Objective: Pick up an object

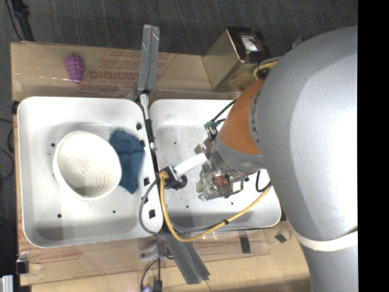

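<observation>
Two white bins [36,224] share the worktop: left one holds a white bowl [87,163] touching a blue cloth [129,158], right one the gripper [214,186].

Grey arm [316,132] – orange band [238,126], yellow + green cables.

Slanted overhead view onto both bins [36,163]

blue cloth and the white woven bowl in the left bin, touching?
Touching. The camera view shows the crumpled blue cloth lying right against the round white woven bowl's right rim, with no bin floor visible between them.
</observation>
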Motion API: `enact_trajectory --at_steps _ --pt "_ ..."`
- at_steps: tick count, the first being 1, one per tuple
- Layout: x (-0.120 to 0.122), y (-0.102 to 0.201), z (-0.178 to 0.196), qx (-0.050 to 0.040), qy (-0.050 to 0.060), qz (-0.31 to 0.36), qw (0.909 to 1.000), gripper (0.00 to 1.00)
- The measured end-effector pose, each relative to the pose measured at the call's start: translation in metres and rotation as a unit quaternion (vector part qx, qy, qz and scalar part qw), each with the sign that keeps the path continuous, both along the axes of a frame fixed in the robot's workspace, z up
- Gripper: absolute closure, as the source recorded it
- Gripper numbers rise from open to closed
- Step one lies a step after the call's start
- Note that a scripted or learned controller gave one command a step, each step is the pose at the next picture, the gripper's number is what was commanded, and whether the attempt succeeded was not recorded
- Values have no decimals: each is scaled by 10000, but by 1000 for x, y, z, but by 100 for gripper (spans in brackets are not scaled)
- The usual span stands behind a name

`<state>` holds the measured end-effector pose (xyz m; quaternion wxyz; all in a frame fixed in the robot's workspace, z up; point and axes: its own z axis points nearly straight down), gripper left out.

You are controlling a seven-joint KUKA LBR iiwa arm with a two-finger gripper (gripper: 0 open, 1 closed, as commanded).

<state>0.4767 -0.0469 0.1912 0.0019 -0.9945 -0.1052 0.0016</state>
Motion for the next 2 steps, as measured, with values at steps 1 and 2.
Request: enact_trajectory --at_steps 1,2 --pt "0 -61 97 -5 -9 984 9951 100" --pt "1 -60 106 8 10 1020 9948 100"
